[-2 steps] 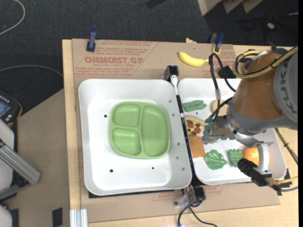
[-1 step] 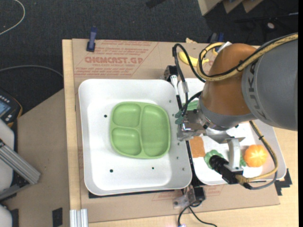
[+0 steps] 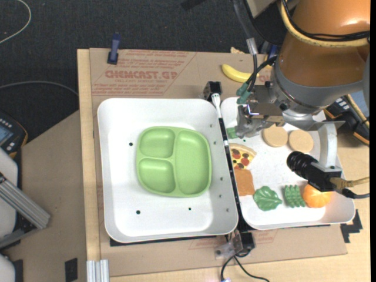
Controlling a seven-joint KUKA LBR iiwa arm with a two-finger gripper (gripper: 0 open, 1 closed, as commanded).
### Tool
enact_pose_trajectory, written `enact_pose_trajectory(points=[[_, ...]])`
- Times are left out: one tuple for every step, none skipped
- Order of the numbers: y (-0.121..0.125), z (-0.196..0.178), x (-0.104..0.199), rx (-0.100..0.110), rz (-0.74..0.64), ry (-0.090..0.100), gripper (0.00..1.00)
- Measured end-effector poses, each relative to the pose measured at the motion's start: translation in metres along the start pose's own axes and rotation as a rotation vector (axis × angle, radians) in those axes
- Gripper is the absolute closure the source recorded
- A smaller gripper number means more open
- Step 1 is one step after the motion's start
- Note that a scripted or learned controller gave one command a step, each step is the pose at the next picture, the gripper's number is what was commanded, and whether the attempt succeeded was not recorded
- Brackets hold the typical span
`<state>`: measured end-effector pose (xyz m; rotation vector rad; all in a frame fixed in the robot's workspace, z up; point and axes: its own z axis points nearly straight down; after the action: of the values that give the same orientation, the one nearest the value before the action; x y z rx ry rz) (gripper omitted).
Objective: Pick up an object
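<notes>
In the camera view, the gripper point(image 3: 248, 127) hangs low over the upper left corner of the right bin point(image 3: 271, 168), right of centre in the frame. The wrist hides its tip, so I cannot tell whether it is spread or closed, and nothing can be seen held in it.

The closest candidates are the pizza slice point(image 3: 241, 155) just below it and the nearer of 2 tan discs point(image 3: 274, 136) just to its right. I judge that a good pick means settling on 1 of these, centring over it and coming straight down. Both lie flat, so the grip probably has to catch their edges.

The pizza slice lies close to the wall between the bins, which could block a jaw on that side. A brown slab point(image 3: 244, 182) sits just below the slice.

Along the bin's lower edge lie a green leaf point(image 3: 267, 198), a ridged green piece point(image 3: 292, 196) and an orange point(image 3: 317, 197). The left bin point(image 3: 117, 157) holds a green divided plate point(image 3: 174, 160). A banana point(image 3: 235, 73) lies outside the bins, at upper centre.
</notes>
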<state>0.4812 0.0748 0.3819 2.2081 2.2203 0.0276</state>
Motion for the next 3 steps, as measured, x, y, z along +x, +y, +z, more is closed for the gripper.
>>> enact_pose_trajectory(points=[[-0.002, 0.002, 0.033, 0.017, 0.002, -0.005, 1.00], [-0.001, -0.008, 0.032, 0.015, 0.004, -0.006, 1.00], [0.000, -0.018, 0.032, 0.014, 0.003, -0.006, 1.00]])
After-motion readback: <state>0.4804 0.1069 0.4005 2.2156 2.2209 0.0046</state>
